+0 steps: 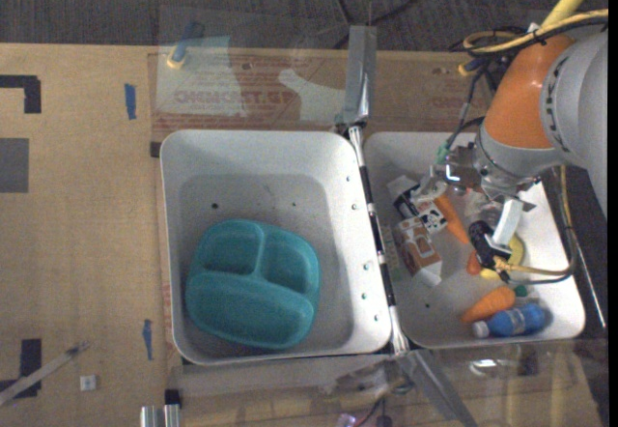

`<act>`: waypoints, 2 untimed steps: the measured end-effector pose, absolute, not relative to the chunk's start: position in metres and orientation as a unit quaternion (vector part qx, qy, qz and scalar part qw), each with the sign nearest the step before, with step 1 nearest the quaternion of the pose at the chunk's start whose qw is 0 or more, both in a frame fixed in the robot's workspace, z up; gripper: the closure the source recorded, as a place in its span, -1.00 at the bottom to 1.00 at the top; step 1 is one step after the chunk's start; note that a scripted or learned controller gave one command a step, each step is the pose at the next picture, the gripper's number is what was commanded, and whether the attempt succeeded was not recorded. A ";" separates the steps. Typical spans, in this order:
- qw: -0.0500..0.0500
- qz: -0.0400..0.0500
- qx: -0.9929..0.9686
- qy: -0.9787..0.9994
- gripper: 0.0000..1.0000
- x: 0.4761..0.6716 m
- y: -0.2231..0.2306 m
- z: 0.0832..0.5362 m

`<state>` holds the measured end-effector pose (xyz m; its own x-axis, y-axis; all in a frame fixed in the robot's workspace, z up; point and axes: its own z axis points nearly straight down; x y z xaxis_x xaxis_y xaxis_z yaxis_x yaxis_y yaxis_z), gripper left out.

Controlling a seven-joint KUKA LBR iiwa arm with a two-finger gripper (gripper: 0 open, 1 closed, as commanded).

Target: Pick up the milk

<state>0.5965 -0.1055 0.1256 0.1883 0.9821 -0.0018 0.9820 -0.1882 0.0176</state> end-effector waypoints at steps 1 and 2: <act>0.019 0.019 0.768 0.640 -1.00 0.572 -0.095 0.113; 0.023 0.023 0.769 0.638 1.00 0.575 -0.096 0.127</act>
